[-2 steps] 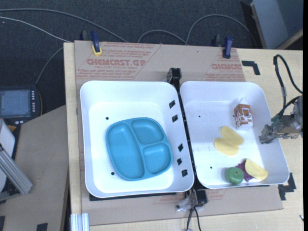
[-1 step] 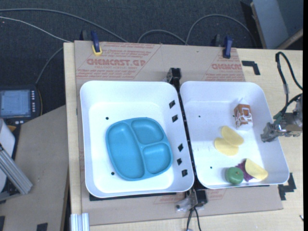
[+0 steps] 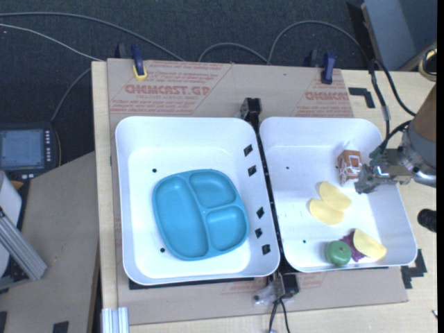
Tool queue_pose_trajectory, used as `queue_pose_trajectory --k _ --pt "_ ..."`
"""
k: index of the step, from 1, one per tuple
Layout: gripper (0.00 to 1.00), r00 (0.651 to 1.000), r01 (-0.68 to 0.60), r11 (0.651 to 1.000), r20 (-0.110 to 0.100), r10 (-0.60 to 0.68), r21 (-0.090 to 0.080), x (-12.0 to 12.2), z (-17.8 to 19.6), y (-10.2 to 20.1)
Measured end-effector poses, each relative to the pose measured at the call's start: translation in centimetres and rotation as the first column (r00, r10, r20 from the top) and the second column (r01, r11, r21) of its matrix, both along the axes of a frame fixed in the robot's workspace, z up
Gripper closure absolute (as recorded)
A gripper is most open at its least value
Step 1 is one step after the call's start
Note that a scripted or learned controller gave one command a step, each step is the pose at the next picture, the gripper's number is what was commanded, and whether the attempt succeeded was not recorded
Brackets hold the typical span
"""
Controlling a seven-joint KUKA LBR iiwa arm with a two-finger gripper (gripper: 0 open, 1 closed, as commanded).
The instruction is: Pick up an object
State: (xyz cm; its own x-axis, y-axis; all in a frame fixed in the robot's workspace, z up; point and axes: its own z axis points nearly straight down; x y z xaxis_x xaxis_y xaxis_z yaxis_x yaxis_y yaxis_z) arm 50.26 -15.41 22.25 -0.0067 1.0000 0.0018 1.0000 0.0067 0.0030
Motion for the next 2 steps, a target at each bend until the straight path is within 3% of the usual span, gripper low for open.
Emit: queue_pose_trajectory --k 2 --pt "1.00 1.000 -0.001 1.000 -0.001 0.001 0.000 3.4 -1.1 11.2"
